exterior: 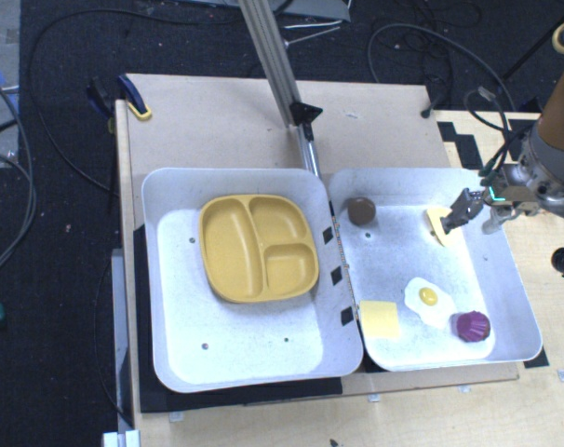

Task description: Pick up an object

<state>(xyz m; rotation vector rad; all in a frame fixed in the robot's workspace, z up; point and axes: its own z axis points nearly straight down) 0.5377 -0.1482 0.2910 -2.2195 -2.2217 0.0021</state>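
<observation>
Left bin (170, 343) – yellow divided plate (260, 248) centred, toward its back edge. Right bin (515, 277) – brown ball (361, 211) at back-left corner, yellow square (380, 319) at front-left, fried egg (426, 301) and purple piece (471, 325) (front edge). Gripper (463, 210) near back-right, touching yellow wedge (437, 223); opening – cannot tell.

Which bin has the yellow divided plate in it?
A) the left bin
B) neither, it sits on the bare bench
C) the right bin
A: the yellow divided plate lies in the left bin, while the right bin holds the small food pieces, such as the fried egg.
</observation>
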